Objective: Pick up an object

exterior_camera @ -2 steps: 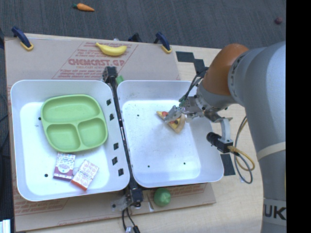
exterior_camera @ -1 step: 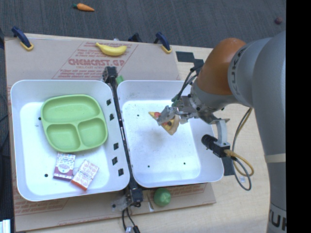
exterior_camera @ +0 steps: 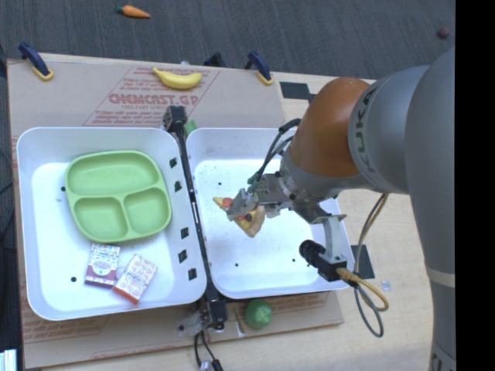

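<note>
Partly under the tool (exterior_camera: pixel 246 205), a small yellow-red object (exterior_camera: pixel 246 217), shape unclear.

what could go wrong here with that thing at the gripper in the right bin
1. The small yellow and red object sits right at the gripper, seemingly by one edge, so it might slip back into the right bin.
2. The grasp is near the divider between the bins, so a swing left could clip it.
3. The yellow cable hanging off the arm may snag the bin rim.
</note>
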Available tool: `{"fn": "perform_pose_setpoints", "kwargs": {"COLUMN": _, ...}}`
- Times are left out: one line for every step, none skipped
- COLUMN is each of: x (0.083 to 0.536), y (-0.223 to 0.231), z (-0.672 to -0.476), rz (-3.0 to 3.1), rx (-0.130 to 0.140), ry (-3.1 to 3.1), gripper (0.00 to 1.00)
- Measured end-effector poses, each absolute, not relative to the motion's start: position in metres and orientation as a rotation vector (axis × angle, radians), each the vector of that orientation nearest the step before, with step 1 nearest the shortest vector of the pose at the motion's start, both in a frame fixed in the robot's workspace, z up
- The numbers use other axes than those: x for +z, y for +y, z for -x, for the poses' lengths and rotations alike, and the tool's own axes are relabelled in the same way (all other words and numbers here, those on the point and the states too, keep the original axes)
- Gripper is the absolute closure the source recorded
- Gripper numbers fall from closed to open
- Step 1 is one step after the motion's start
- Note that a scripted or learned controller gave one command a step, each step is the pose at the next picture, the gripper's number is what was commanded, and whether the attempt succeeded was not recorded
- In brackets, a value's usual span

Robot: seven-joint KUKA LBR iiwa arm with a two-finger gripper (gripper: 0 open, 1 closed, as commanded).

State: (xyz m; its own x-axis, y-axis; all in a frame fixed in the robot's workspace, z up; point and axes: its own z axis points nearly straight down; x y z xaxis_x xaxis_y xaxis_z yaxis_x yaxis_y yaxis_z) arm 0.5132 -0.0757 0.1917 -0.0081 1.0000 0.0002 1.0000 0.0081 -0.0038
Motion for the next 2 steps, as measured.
{"fn": "perform_pose_setpoints", "kwargs": {"x": 0.202, "y": -0.076, "z": -0.514, "rz": 2.209, "rx": 0.005, "ry": -2.23, "gripper": 1.0}}
{"fn": "perform_pose_setpoints", "kwargs": {"x": 0.212, "y": -0.076, "z": -0.515, "rz": 2.205, "rx": 0.006, "ry": -2.234, "gripper": 1.0}}
